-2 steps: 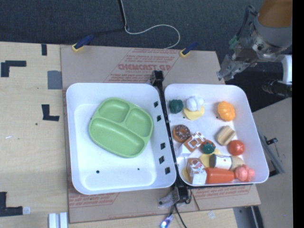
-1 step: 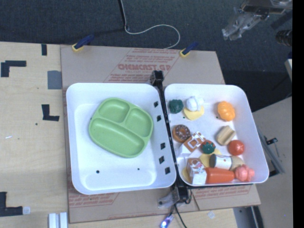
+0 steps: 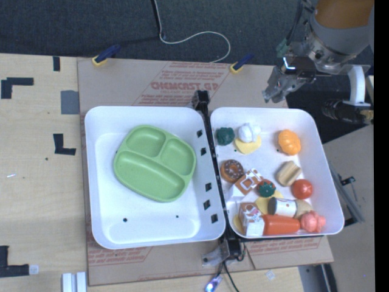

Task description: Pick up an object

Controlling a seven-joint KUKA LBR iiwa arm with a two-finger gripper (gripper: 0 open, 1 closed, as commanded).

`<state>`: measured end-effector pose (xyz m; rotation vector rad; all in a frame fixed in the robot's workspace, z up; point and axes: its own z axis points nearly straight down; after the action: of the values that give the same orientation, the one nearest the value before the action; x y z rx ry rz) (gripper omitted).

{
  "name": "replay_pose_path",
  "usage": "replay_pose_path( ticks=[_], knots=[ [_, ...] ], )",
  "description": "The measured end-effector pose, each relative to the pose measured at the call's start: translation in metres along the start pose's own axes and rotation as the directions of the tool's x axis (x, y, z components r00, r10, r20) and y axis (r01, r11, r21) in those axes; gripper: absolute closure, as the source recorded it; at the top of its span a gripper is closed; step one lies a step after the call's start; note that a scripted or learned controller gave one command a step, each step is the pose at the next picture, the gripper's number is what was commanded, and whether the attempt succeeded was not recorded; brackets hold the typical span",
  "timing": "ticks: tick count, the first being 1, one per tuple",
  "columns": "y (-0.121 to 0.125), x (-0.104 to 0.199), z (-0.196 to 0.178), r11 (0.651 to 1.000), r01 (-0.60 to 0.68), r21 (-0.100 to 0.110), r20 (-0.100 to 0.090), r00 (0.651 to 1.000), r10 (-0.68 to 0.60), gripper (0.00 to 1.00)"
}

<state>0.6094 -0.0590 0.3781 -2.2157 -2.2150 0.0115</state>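
Observation:
The right bin (image 3: 321, 140) holds several toy foods: a dark green piece (image 3: 224, 136), a white and yellow egg-like piece (image 3: 248, 137), an orange fruit (image 3: 289, 142), a brown doughnut (image 3: 231, 170), a bread roll (image 3: 287, 173), a red tomato (image 3: 302, 189), a long orange carrot (image 3: 281, 225) and a pink piece (image 3: 313, 222). My gripper (image 3: 276, 91) hangs above the bench just beyond the right bin's far edge, over the cardboard, with nothing seen between its fingers. The arm's orange band (image 3: 346, 2) shows at the top right.
The left bin (image 3: 100, 181) holds a green divided plate (image 3: 155, 162). A black hinge strip (image 3: 209, 163) runs between the bins. A white cable (image 3: 194, 36) loops behind the bins. Yellow and blue clamps (image 3: 106, 54) hold the cardboard's far corners.

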Motion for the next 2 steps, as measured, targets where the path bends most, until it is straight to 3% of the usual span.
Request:
replay_pose_path(
  ticks=[1, 2],
  knots=[
    [-0.049, 0.046, -0.005, 1.0, 0.004, -0.007, 0.0, 1.0, -0.004, 1.0],
    [-0.058, 0.095, -0.031, 1.0, 0.006, -0.013, 0.0, 1.0, -0.006, 1.0]
  ],
)
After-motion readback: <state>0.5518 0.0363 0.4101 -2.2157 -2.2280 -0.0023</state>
